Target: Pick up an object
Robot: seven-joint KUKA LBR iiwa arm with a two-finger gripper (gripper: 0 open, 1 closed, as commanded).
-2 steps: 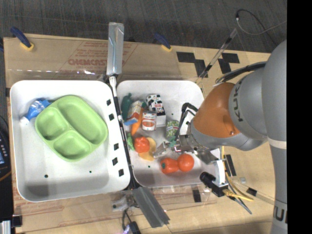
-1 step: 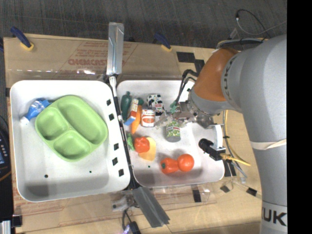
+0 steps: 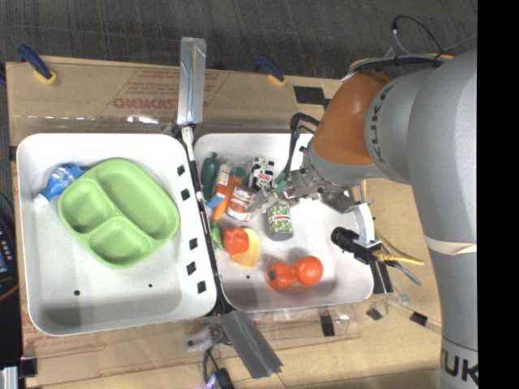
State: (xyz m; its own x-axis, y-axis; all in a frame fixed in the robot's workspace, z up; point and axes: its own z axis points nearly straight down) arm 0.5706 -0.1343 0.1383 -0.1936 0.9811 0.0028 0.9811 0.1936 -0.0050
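Towering over the right bin (image 3: pixel 357 286), the grey arm (image 3: pixel 422 128) lowers its gripper (image 3: pixel 285 186) at frame centre; whether its claw is apart or together cannot be told. Just below stands a small green can (image 3: pixel 279 220), long axis near vertical in frame. Approach appears underway; next, a descent and closing. Tomatoes (image 3: pixel 296 272) and a green tray (image 3: pixel 119 211) lie farther out.

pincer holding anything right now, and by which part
Cannot be told: the pincer sits over the right bin by the green can, fingertips hidden.
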